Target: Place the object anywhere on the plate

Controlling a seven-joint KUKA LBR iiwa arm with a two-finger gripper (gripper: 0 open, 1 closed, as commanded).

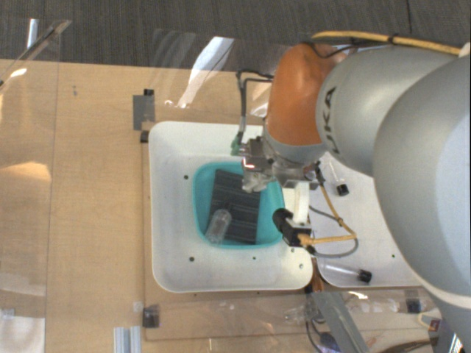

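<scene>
Camera view, from above at a slant, shows a teal plate (202, 190) lying in the left white bin (173, 256). On the plate two things are seen: a dark, ribbed rectangular block (237, 206) set slightly askew across the middle, and a small clear cylinder (218, 225), perhaps a plastic vial or cup, lying on its side against the block's lower left corner. Which of the two is the task's object cannot be settled from this view; both already rest within the plate's rim.

The clear cylinder is judged to be light, rigid and smooth, so it is likely to roll or slip when nudged; it would best be taken across its round body, near the middle. The ribbed block looks flat and stiffer, with grooves that should give some grip; its long edges are the natural place to be pinched.

The gripper (254, 175) is seen at the plate's upper right edge, beneath the orange band (294, 101) of the arm. Whether the jaws are open or closed cannot be told, since the wrist housing hides them, and nothing can be seen held there.

Around the plate, cables (331, 234) loop over the seam between the bins, and a small black piece (363, 276) lies in the right bin (368, 219). The plate's raised rim and the block beside the cylinder are judged the main hindrances to a clean approach.
</scene>
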